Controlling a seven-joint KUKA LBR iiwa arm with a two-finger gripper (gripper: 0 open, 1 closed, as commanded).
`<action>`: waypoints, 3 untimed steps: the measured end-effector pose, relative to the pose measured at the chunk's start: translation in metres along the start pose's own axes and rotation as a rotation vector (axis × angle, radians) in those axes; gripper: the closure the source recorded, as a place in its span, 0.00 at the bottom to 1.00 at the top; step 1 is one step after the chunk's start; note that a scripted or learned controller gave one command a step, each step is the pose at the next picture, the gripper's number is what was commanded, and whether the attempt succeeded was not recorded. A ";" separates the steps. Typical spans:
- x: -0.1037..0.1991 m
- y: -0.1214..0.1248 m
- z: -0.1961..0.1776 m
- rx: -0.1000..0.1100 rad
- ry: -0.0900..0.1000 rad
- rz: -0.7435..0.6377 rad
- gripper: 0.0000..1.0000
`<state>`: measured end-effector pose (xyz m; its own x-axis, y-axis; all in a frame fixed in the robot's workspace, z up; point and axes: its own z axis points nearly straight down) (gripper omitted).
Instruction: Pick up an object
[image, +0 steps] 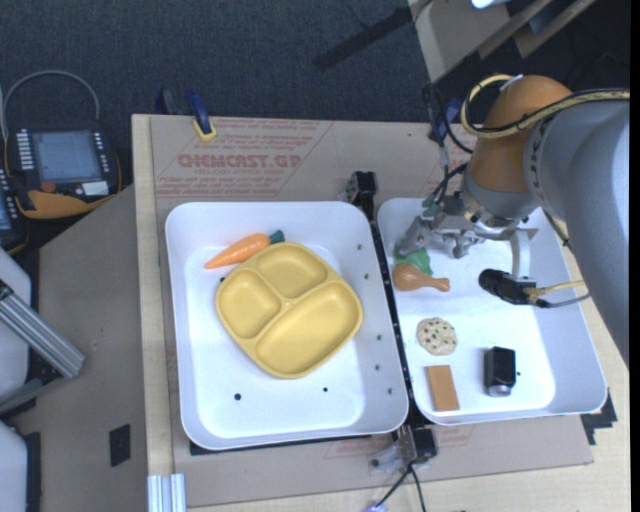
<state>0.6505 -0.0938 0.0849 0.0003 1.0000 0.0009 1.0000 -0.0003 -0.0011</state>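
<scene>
Claw (432, 245) hangs over the right bin's (565, 350) 11 o'clock corner, low above the floor; whether it is spread or pressed together I cannot tell from this angle, and nothing can be seen pinched in it. Directly under it, at its 7 o'clock, lies a small green piece (416, 262), partly covered by the claw. A drumstick (420, 281) lies touching or just beside that green piece at its 6 o'clock, its thick end toward 9 and its thin end toward 3.

Further toward 6 o'clock in the same bin sits a round speckled cookie (436, 336), apart from the drumstick. A tan cracker (441, 387) lies flat near the bin's 7 o'clock corner, just below the cookie. At the cracker's 3 o'clock stands a black block (499, 368), clear of both.

The arm (590, 170) comes in from 2 o'clock, its orange band (515, 130) above the claw.

The left bin (200, 360) holds a yellow plate (290, 308) with three sections, lying near the middle. A carrot (238, 250) lies at the plate's 11 o'clock, touching its rim, leaf end toward 3.

Both bins rest on a brown board (300, 160) with red print. A pendant (60, 160) with a screen lies off the board at 10 o'clock.
</scene>
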 end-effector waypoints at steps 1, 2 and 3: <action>0.001 0.002 -0.014 -0.008 0.000 -0.001 1.00; -0.001 0.008 -0.059 -0.007 -0.002 -0.001 1.00; -0.003 0.009 -0.102 -0.008 -0.002 -0.001 1.00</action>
